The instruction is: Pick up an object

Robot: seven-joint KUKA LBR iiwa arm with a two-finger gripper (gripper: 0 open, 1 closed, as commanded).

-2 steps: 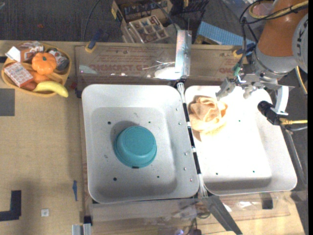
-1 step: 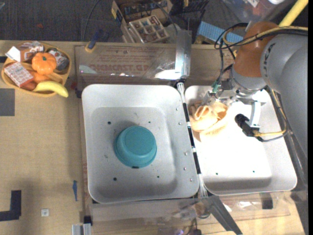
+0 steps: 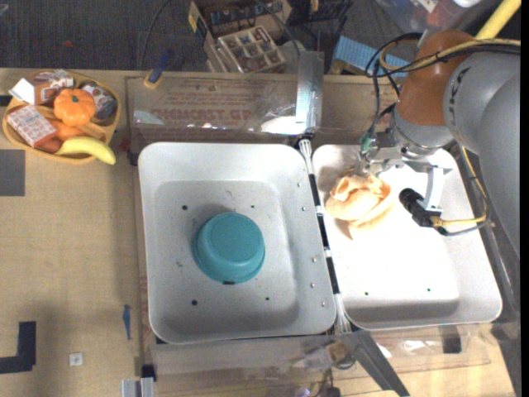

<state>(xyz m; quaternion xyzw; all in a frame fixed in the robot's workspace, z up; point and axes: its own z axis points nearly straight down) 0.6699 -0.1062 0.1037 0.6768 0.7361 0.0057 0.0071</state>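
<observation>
Beneath the pincer point(image 3: 369, 165), a pale crumpled object point(image 3: 359, 200) lies partly hidden.

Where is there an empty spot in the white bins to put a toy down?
The right bin has bare floor in its near half, below the pale orange object. Its far end is crowded by that object and the end effector. In the left bin, the teal bowl sits in the middle; bare floor rings it, widest at the corners.

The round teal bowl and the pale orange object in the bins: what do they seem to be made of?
Round teal bowl: probably moulded plastic, with an even colour and a soft matte sheen. Pale orange object: looks soft, perhaps cloth or foam, judging by its folded, crumpled outline; unclear.
</observation>
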